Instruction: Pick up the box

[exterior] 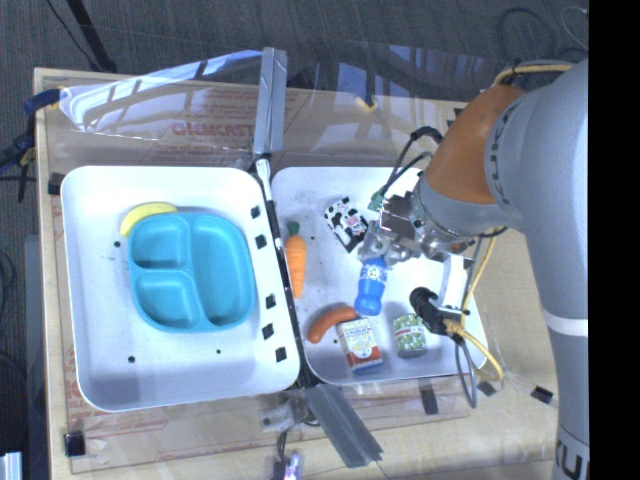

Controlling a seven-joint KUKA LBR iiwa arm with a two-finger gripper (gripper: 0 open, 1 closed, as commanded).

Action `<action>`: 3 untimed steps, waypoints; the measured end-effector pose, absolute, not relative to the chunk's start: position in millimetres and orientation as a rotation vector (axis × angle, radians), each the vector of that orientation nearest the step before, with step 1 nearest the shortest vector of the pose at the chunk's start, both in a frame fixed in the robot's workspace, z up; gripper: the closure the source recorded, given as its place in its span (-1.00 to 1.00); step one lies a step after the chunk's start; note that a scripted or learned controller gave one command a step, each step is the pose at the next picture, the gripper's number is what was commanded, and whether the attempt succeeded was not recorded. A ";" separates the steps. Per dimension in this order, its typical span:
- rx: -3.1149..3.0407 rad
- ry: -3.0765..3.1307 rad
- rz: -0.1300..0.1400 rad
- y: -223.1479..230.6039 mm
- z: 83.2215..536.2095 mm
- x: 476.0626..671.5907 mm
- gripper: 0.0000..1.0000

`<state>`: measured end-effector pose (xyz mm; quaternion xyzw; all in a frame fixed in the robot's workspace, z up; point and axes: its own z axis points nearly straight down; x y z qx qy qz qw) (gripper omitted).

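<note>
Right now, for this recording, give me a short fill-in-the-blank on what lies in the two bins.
1. The blue divided plate lies in the ____ bin.
2. The carrot lies along the right bin's ____ edge.
3. The box sits between the sausage and the small green ____.
4. The gripper is above the blue ____.

Missing words: left; left; can; bottle

Faint red print on bench (215, 128), perhaps mirrored, unreadable

The bench (60, 388) carried two white bins side by side, the left bin (85, 298) touching the right bin (320, 193).
</note>
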<state>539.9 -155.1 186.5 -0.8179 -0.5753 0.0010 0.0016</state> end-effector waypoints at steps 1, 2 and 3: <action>-2.523 -1.863 0.005 -152.8 161.2 535.7 1.00; -2.445 -1.966 0.004 -127.4 188.3 523.0 1.00; -2.572 -1.797 0.003 -140.8 178.5 502.3 1.00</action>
